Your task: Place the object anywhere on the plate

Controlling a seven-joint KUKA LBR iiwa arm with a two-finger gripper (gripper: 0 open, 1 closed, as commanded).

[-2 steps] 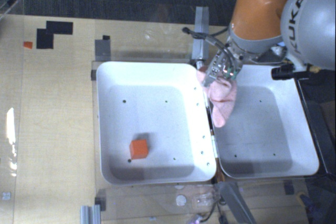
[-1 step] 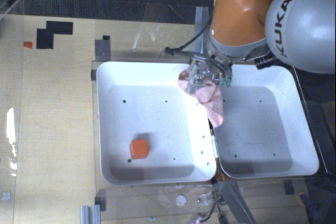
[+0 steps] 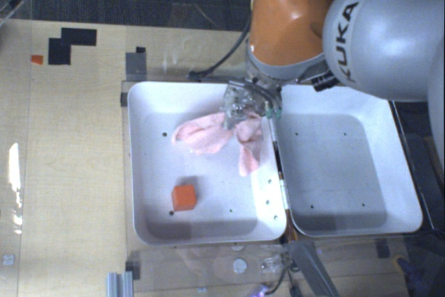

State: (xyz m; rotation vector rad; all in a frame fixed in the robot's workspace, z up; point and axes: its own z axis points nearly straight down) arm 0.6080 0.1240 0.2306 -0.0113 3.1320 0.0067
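A crumpled pink soft item [image 3: 205,135] lies in the upper middle of the left white bin [image 3: 149,149]. One pink lobe [image 3: 249,153] stretches toward the bin's right wall. My gripper [image 3: 243,113] sits right at the pink item's upper right end, touching or just above it. The wrist hides the contact point. A small orange block [image 3: 184,197] rests apart on the bin floor, toward the lower left of the pink item.
The right white bin [image 3: 348,170] adjoins the left one along a shared rim. The grey arm with its orange band [image 3: 292,10] looms over the bins' top edge. Black markers [image 3: 69,44] sit on the wooden bench at far left.
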